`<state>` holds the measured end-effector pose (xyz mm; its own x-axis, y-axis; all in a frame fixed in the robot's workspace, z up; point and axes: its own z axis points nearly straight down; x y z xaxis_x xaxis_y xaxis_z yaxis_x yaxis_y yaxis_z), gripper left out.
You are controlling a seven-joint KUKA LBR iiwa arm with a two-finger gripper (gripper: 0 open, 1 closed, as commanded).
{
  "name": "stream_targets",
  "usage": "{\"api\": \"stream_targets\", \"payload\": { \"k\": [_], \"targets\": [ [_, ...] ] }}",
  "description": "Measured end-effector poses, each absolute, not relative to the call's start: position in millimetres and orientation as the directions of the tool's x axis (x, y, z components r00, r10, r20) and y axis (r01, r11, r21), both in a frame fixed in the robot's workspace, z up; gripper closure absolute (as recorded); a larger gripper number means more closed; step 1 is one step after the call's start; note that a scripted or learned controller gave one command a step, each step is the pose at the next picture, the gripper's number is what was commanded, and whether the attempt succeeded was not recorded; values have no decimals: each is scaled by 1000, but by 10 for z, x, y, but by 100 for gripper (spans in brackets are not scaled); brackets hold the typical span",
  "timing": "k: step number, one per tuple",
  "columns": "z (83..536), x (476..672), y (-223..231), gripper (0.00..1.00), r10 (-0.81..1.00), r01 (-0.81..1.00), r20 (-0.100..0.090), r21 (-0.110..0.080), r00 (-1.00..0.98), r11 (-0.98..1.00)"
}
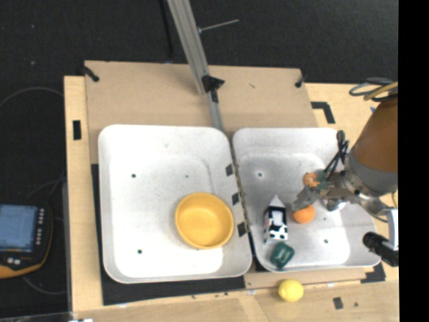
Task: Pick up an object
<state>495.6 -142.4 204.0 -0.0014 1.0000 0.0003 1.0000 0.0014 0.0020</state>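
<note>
Robot gripper (310, 196) at right-centre of frame, over right bin (295, 146), just above orange ball (304, 215); grip state can't tell.

I work in a robotics lab. My bench (167, 99) bears two white bins (120, 180), and a teach pendant (20, 237) lies beside it.

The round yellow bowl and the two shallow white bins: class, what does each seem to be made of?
Round yellow bowl: probably plastic, with an even colour and a smooth, fairly matt surface. Shallow white bins: likely moulded plastic, judging by their rounded corners and soft sheen; enamelled metal cannot be ruled out.
</note>
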Motion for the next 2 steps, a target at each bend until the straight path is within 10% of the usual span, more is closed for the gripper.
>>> {"api": "stream_targets", "payload": {
  "k": [2],
  "targets": [
    [1436, 4936, -1361, 0, 1000, 1000, 0, -4, 0, 0]
  ]
}}
